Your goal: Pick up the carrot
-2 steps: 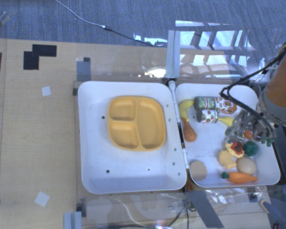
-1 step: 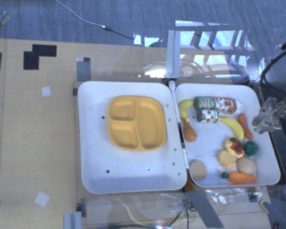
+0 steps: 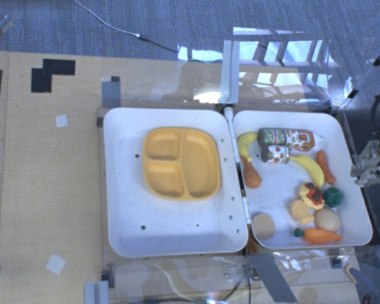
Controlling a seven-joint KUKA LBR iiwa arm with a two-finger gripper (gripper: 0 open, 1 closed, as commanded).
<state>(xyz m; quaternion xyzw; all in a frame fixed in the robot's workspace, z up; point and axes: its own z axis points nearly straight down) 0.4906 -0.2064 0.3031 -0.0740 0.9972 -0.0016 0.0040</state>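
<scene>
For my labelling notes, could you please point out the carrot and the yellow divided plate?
carrot (image 3: 322,236), camera view, middle of its orange body.
yellow divided plate (image 3: 180,163), camera view, central divider ridge.

We saw an orange carrot (image 3: 322,236) with a green tip, a yellow divided plate (image 3: 180,163), two white bins (image 3: 123,189), a yellow banana (image 3: 309,168), a dark green broccoli piece (image 3: 332,197), and a pale wood table (image 3: 44,189) bearing black squares (image 3: 50,73).

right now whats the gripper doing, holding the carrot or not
Gripper: at the right edge of the right bin, nothing seen in it; open or closed cannot be told. The carrot lies in that bin's near corner.
</scene>
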